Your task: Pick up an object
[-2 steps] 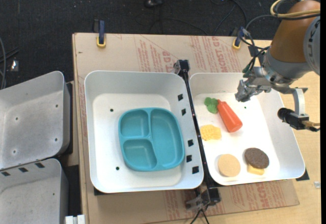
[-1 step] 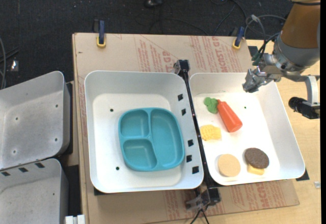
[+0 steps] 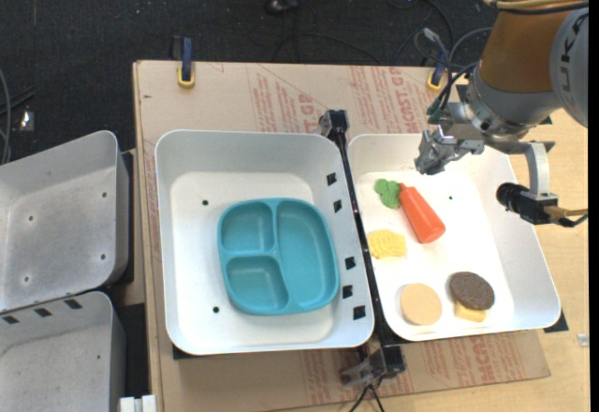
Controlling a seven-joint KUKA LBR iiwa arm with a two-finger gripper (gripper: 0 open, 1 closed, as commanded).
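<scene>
A cardboard-covered table [image 3: 281, 92] is being used to carry two white bins. A teal divided tray [image 3: 277, 256] is lying in the left bin [image 3: 178, 213]. The jaws [image 3: 432, 160] are being held over the right bin [image 3: 533, 260], above the toy carrot [image 3: 420, 213]; nothing is being gripped, and their opening cannot be told.

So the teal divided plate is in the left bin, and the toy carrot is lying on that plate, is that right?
Not quite. The teal divided plate does sit in the left bin, but the toy carrot is not on it. The camera view shows the carrot lying on the floor of the right bin, just below the gripper.
</scene>
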